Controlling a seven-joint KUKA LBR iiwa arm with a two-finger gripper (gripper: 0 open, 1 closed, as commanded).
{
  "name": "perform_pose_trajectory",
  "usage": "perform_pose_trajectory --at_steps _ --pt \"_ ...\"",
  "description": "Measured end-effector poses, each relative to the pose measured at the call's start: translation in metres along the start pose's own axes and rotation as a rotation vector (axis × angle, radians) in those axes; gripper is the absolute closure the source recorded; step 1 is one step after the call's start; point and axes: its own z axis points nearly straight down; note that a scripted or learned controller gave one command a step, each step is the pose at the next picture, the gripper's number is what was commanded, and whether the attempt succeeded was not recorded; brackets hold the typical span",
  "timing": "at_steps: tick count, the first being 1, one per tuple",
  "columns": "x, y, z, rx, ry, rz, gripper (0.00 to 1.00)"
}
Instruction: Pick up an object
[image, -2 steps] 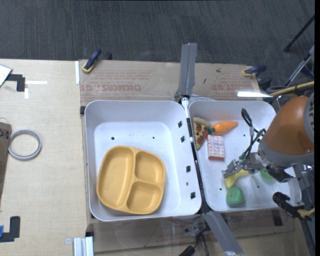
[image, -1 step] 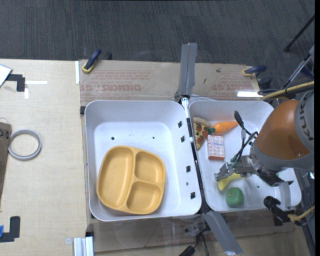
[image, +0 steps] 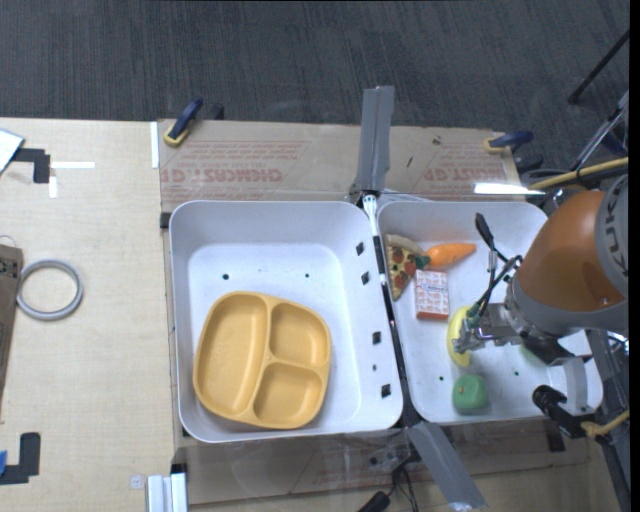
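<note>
Two shallow white bins sit side by side on the bench, met along a shared middle wall. From the camera above, the left bin (image: 190, 300) carries a yellow divided plate (image: 263, 358), three compartments, lying flat toward the bin's near left corner.

The right bin (image: 425, 400) holds the smaller things. A pizza slice toy (image: 401, 264) lies against the wall it shares with the left bin, near the far left corner. Just beside it, toward the far edge, an orange carrot (image: 449, 254) lies tilted. Below the carrot is a small red-and-white box (image: 432, 295), flat on the bin floor. A green round object (image: 470, 392) rests near the bin's near edge, well apart from the box. Between them, closer to the right side, a yellow object (image: 459, 336) lies on the floor.

The arm comes in over the right side of that bin, its orange band (image: 575, 255) bulking large above the wrist. The gripper (image: 472, 335) is down at the yellow object, touching or just over it, though from this slant whether its jaws are spread or closed around it cannot be told.

Off to the left on the bench top, a roll of tape (image: 47, 289) lies flat near the left edge. A blue clamp (image: 184, 119) sits at the far edge of the cardboard behind the left bin.
</note>
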Motion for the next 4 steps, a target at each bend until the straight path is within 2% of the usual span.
perform_pose_trajectory --at_steps 1,2,3,4 --pt "-0.004 0.017 -0.218 0.026 0.002 0.224 1.00" --pt "0.088 0.044 -0.137 0.029 0.003 0.182 1.00" --pt "0.017 0.098 -0.188 0.026 0.004 0.070 1.00" --pt "0.044 0.128 -0.148 0.026 0.008 -0.188 1.00"
